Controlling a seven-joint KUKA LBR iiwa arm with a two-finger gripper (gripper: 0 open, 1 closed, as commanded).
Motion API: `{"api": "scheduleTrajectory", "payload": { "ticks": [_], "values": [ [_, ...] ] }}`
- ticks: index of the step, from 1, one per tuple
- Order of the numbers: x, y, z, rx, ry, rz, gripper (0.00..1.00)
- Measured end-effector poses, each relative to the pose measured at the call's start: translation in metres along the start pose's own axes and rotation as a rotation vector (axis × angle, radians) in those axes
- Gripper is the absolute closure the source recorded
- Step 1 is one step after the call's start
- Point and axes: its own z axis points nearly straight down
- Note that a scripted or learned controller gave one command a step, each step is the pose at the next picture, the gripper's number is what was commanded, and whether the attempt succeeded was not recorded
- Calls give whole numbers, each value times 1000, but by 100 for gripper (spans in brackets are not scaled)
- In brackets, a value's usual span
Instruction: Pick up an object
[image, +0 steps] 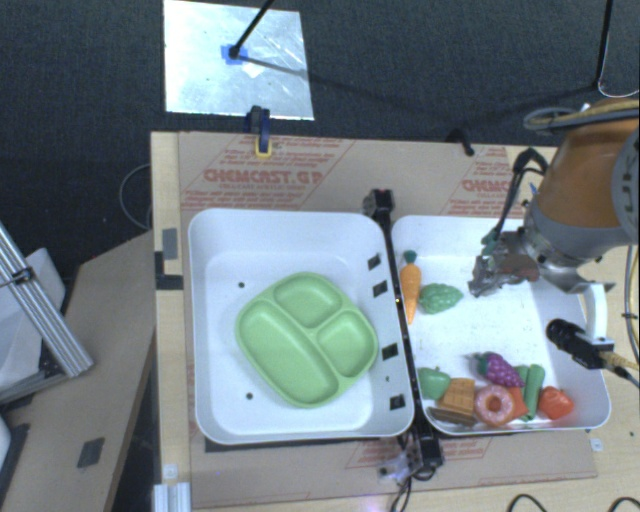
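My gripper (484, 280) hangs over the back half of the right bin (452, 345), just right of a green leafy vegetable (438, 297). An orange carrot (410, 280) lies upright against the bin's left wall. Along the front edge sit a green pepper (434, 382), a waffle-like brown piece (458, 399), a pink donut (494, 404), purple grapes (499, 369), a green pod (531, 388) and a red tomato (556, 402). I see nothing between the fingers, and from this angle their state is unclear.
The left bin (215, 300) holds a green divided plate (305, 338). A black divider with clips (392, 300) runs between the bins. A black cylindrical part (575, 343) of the arm hangs over the right bin's right side.
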Motion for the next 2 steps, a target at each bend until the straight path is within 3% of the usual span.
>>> {"api": "scheduleTrajectory", "payload": {
  "ticks": [1, 2],
  "values": [
    [53, 12, 8, -1, -1, 2, 100],
    [112, 8, 3, 0, 0, -1, 100]
  ]
}}
